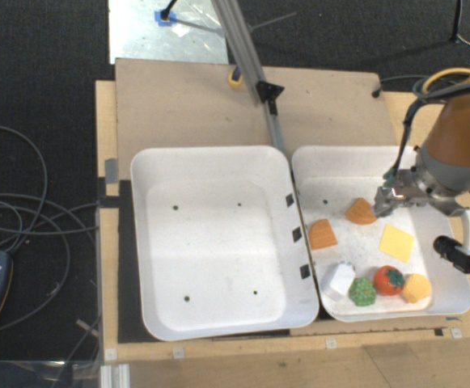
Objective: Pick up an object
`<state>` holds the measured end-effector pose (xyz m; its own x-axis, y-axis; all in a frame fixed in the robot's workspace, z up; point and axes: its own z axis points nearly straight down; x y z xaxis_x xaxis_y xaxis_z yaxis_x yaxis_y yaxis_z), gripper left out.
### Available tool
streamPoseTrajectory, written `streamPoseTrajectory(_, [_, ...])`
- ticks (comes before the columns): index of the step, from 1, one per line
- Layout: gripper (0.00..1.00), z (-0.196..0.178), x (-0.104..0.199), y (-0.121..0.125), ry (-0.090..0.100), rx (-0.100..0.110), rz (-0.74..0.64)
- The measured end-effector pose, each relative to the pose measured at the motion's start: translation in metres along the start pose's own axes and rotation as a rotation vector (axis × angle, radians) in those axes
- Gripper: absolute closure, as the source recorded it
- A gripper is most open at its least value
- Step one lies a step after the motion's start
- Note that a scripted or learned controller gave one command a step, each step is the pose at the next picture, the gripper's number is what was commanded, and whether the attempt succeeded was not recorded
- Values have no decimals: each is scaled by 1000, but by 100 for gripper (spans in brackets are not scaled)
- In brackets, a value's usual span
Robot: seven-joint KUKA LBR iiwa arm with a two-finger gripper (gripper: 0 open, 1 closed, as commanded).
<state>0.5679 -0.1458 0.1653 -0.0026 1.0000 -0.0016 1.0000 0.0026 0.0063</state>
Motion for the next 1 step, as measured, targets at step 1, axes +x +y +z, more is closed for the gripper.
streamPoseTrajectory(1, [100,-51,6,-1,0,0,-3])
